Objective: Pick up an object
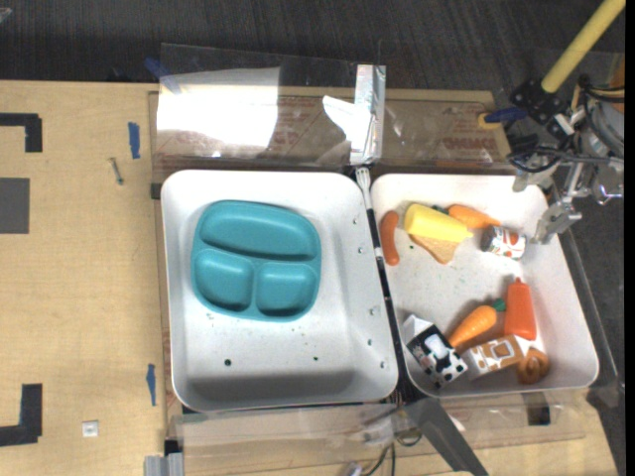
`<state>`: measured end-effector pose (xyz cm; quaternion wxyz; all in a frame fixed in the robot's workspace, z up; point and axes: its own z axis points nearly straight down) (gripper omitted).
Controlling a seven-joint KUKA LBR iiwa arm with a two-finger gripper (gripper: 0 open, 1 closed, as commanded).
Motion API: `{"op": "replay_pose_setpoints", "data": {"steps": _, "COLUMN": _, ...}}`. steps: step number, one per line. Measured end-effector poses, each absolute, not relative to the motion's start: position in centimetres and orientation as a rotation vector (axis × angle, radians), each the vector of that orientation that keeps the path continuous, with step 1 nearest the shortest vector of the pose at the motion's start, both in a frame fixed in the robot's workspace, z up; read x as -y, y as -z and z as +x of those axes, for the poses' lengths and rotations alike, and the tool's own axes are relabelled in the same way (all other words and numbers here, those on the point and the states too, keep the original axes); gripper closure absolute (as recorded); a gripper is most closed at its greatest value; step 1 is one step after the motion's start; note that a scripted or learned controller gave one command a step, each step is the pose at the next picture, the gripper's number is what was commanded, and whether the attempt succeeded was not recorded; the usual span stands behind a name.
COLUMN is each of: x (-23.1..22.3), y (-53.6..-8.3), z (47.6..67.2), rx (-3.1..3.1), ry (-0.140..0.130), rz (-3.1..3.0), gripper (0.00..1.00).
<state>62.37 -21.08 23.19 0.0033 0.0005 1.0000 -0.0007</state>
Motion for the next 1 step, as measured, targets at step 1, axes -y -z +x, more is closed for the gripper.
{"op": "replay_pose_setpoints", "data": {"steps": 1, "x": 18.42, "y": -12.23, "z": 65.10, "rx": -3.120, "ry": 0.009, "rz": -0.095, "gripper": 0.00}}
